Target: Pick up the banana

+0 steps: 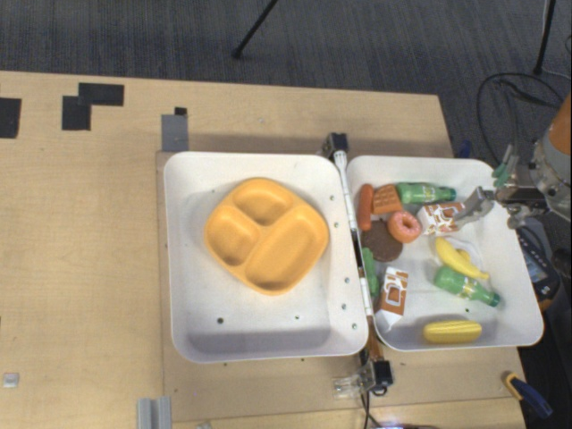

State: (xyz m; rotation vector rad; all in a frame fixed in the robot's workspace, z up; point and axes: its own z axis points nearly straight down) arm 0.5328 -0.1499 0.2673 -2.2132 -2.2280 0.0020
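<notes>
A: Where's the banana (458, 260)?

B: In the right bin (527, 275), lying diagonal, touching the green bottle (465, 288) just below it. A second green bottle (425, 192) lies along the bin's far side. Pink donut (406, 227) sits left of the banana, with a white-and-orange packet (441, 218) between donut and gripper.

A: Gripper state?

B: Gripper (483, 201) is over the far right part of the right bin, above the banana. Can't tell how far the fingers are open. They're small and blurred at this angle. Nothing visibly between them.

A: Approach?

B: My read: come down on the banana's middle, fingers across its short axis, closing perpendicular to the curve. Stay on the side away from the lower bottle, or one finger lands on the bottle. Careful with the yellow corn cob (452, 331) near the front wall: similar colour, wrong target.

A: Anything unclear?

B: The arm is cut off at the frame edge; just the wrist (545, 179) shows. Banana's lower end runs up against the bottle. Left bin (192, 275) holds the yellow divided plate (266, 234), irrelevant here.
</notes>
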